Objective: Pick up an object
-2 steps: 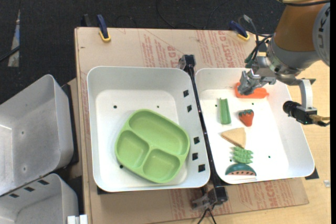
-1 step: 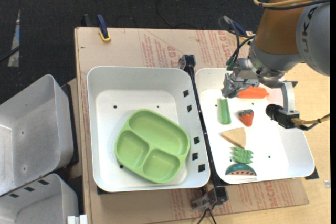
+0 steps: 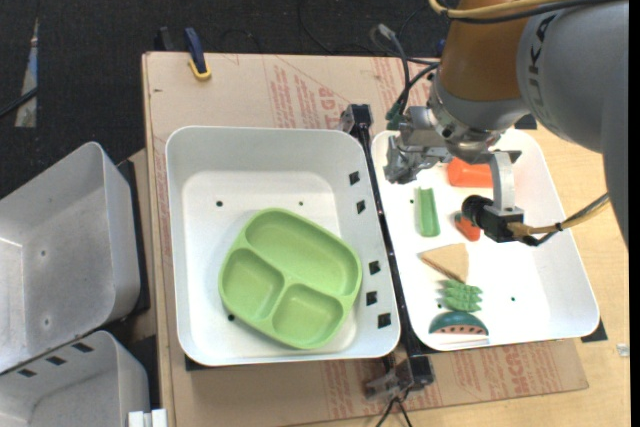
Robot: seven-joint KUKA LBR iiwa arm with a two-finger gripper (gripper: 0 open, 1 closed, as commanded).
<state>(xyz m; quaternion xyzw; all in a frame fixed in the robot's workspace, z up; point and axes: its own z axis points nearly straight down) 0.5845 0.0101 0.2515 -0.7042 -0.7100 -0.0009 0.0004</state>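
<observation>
You have the bench [image 3: 260, 85] with the arm [image 3: 500, 25] reaching in from the right, over the far part of the right bin [image 3: 560, 285]. The left bin [image 3: 200, 165] holds just a green divided plate [image 3: 290, 277], lying flat toward its near side. The claw [image 3: 405, 165] sits low at the far left corner of the right bin, close to the bin wall. You can't tell from this angle whether it is apart or together, and nothing shows clamped in it. Pickable things all lie on the right bin floor: an orange block [image 3: 468, 175] just right of the claw, a tan wedge [image 3: 448, 262] mid-bin, a green stick [image 3: 427, 212] whose far end is just near of the claw, and a leafy green piece [image 3: 460, 296] touching a watermelon slice [image 3: 458, 323] at the near edge. Progress call: approach looks done, grasp and lift not yet done. The green stick looks like the likeliest target, being closest. Watch the bin wall beside the claw.
</observation>
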